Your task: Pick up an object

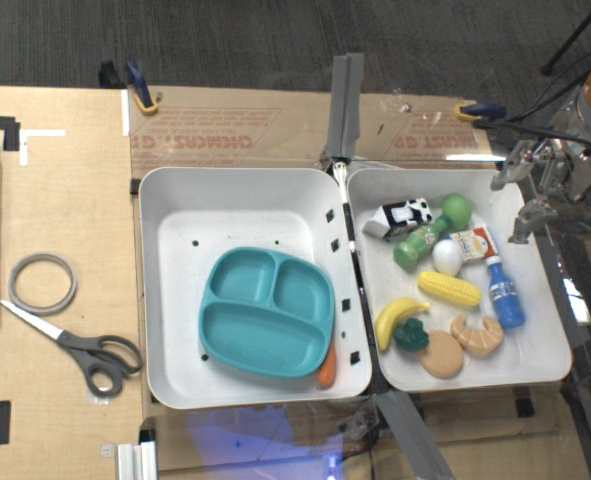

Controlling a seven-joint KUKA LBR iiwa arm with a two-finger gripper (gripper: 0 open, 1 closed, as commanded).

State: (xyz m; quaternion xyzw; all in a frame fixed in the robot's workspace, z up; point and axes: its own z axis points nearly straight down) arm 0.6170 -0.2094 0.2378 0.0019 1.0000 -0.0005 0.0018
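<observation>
Corn cob, long axis left-right, level

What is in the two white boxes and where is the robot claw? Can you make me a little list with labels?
left bin: teal divided plate, orange carrot at its lower right edge
right bin: yellow banana, corn cob, white egg, green bottle, green ball, blue tube, croissant, black and white cow
claw: above the right bin's upper right corner, holding nothing
bench: scissors, tape roll
</observation>
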